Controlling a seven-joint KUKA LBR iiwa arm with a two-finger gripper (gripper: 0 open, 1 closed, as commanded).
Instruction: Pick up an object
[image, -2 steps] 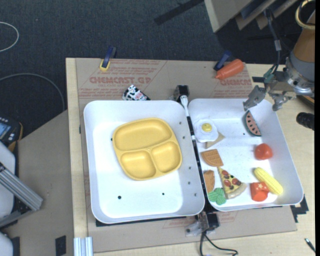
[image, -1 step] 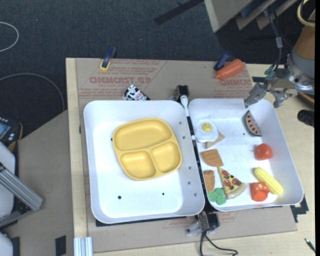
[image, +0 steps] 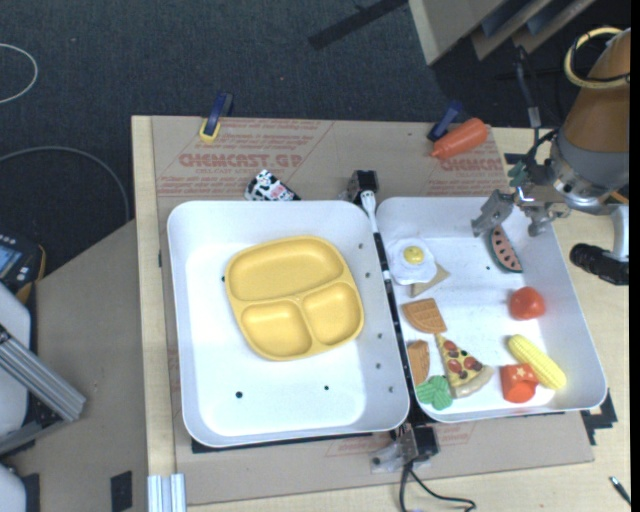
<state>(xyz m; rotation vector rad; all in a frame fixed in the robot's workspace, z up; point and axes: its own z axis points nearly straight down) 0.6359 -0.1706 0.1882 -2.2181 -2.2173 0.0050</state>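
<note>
The pick is not yet made. The gripper (image: 512, 214) hovers with fingers spread and nothing between them over the far end of the right bin (image: 590, 352), just above the watermelon slice (image: 505, 250), which lies on the bin floor. Descent, closing and lifting remain.

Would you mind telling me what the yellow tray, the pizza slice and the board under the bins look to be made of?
Yellow tray: probably moulded plastic; one even colour, rounded compartments, a soft sheen.
Pizza slice: looks like toy plastic or rubber; flat bright colours, too small to tell which.
Board: seemingly sheet stock under brown masking paper; printed red lettering repeats across it.
</note>
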